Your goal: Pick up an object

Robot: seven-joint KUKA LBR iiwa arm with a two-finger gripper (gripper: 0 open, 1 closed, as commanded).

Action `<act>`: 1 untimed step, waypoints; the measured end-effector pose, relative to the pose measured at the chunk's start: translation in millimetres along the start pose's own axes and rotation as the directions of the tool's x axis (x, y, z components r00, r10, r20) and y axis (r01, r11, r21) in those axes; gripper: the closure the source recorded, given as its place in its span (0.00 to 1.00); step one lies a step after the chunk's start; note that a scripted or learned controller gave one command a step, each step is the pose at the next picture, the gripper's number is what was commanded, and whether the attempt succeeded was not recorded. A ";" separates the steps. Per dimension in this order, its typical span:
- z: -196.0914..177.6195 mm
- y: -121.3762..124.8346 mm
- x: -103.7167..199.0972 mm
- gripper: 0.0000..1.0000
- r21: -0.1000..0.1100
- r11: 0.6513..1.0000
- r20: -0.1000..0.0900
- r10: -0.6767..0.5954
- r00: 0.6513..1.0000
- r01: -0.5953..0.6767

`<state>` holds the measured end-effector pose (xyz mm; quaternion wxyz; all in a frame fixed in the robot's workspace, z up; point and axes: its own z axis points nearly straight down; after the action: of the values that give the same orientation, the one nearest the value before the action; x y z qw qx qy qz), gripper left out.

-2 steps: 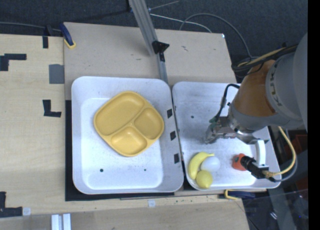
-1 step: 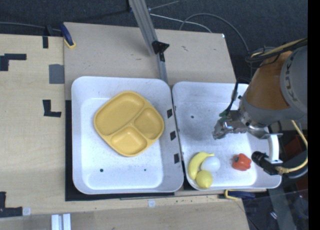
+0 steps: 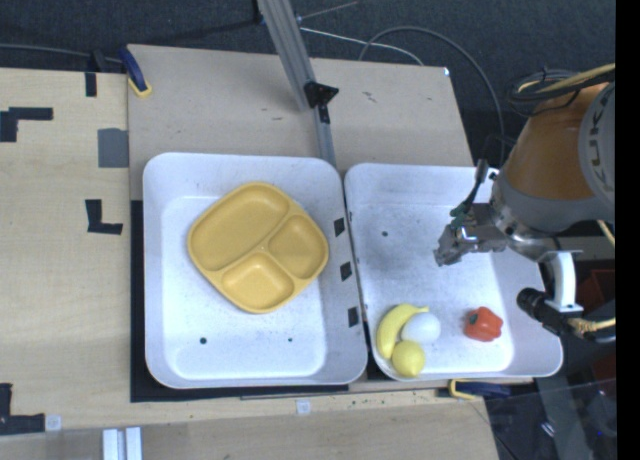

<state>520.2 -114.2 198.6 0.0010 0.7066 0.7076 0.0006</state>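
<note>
At the near edge of the right bin [image 3: 520,363] a yellow banana [image 3: 396,323], a white egg [image 3: 423,328] and a yellow lemon [image 3: 408,357] lie bunched together, touching one another. A red pepper [image 3: 483,324] sits just to their right, apart from them. Farther back, the tool [image 3: 452,246] hangs over the bare middle of that bin, with nothing seen between its fingers; how far they are spread cannot be told. In the left bin [image 3: 165,278] a yellow divided plate [image 3: 258,246] lies flat. Beyond both bins the bench [image 3: 220,98] carries a slanted metal rail [image 3: 285,33].
</note>
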 end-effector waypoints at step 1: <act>-47.3 1.2 0.2 1.00 -0.002 1.000 0.000 0.000 1.000 0.000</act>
<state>521.3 -114.0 245.9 0.0017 0.7064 0.7078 0.0011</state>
